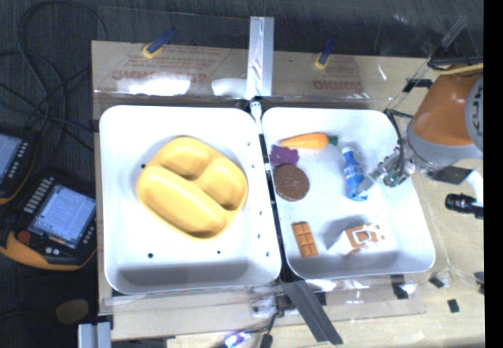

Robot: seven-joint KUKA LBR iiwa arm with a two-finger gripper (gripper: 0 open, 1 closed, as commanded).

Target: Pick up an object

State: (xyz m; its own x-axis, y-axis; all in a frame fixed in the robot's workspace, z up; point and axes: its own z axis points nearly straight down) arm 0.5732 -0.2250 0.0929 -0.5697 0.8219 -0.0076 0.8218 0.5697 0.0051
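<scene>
Arm comes in from the right, gripper [391,172] low over the right bin [409,256], at its right wall. Tip sits just beside the blue bottle [353,172], maybe touching its lower end; too small to tell. Nothing visibly between the fingers, so no grasp confirmed. Whether the end effector is apart or together: cannot tell, it's a blur of grey metal.

Right bin contents, all resting on the floor: carrot [306,141] at the far side, purple piece [284,155] just beside it, brown disc [291,182] nearer, orange-brown block [304,239] and white-orange toy [362,237] at the near side. Left bin [126,260] holds a big yellow lump [192,185].

Progress: early. Approach looks made, likely target the bottle. Left: close on it, lift, clear the bin. Nothing is raised yet.
</scene>
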